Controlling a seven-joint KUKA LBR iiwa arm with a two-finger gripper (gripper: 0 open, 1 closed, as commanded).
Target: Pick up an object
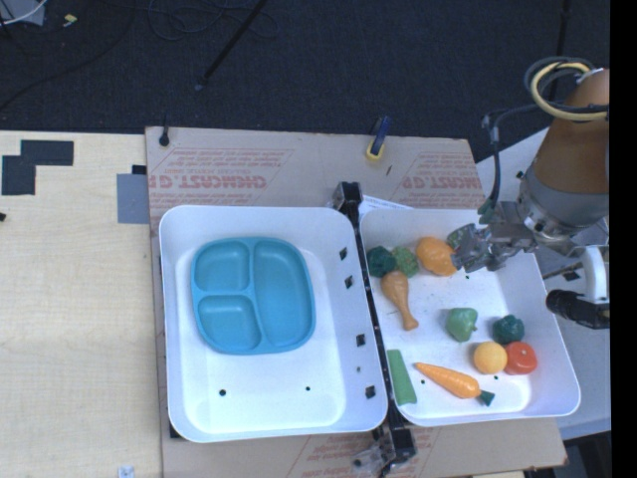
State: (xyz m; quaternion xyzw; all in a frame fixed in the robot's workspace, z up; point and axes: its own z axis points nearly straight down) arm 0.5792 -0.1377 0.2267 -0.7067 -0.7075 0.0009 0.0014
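Looking down from the camera view, we see the pincer [470, 249] low over the right bin [553, 312], just beside an orange piece [435, 255] near the bin's far wall; whether it is spread or closed we cannot tell. That piece looks like our likeliest target, since the wrist points straight at it. Toy foods lie loose around it: a drumstick [399, 298], a carrot [448, 378], a tomato [521, 358], each apart enough for a grasp. A blue divided plate [252, 295] sits in the left bin [189, 366], perhaps awaiting whatever we lift.
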